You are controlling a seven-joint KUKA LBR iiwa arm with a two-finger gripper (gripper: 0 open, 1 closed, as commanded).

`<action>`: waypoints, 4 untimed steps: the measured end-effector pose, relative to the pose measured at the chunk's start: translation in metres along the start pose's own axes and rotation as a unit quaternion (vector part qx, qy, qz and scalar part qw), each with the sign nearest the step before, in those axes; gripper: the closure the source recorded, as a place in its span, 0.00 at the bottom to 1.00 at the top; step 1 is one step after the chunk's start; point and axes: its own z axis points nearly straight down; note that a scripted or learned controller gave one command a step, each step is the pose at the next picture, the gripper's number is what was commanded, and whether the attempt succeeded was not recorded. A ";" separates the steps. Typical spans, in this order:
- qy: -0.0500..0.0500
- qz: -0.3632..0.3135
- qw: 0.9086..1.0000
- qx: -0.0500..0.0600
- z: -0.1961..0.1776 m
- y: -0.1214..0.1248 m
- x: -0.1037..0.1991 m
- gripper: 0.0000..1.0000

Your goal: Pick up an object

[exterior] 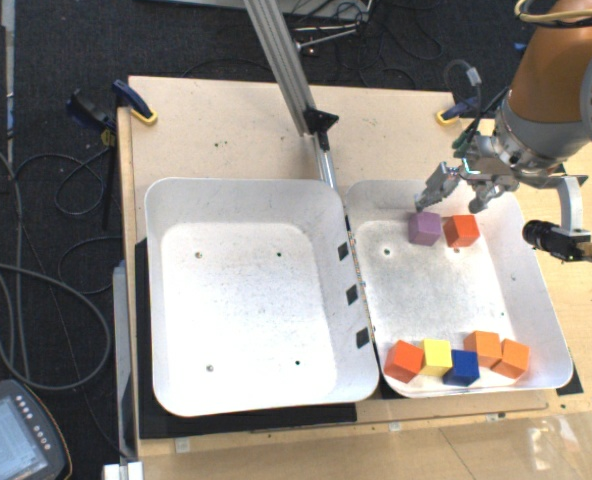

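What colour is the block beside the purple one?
Orange, seen in the camera view, right of the purple block.

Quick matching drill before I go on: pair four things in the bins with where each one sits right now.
Things:
1. purple cube
2. blue cube
3. yellow cube
4. gripper

Places:
A. near edge of the right bin, between an orange cube and the blue one
B. above the far end of the right bin
C. far end of the right bin, beside an orange cube
D. near edge of the right bin, right of the yellow one

Pairs: 1-C, 2-D, 3-A, 4-B
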 end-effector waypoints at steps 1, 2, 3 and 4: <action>0.000 0.000 1.000 -0.001 -0.002 0.001 0.000 0.00; 0.000 0.001 1.000 0.001 0.057 -0.006 0.007 0.00; 0.000 0.001 1.000 0.001 0.121 -0.009 0.010 0.00; 0.000 0.001 1.000 0.000 0.163 -0.009 0.011 0.00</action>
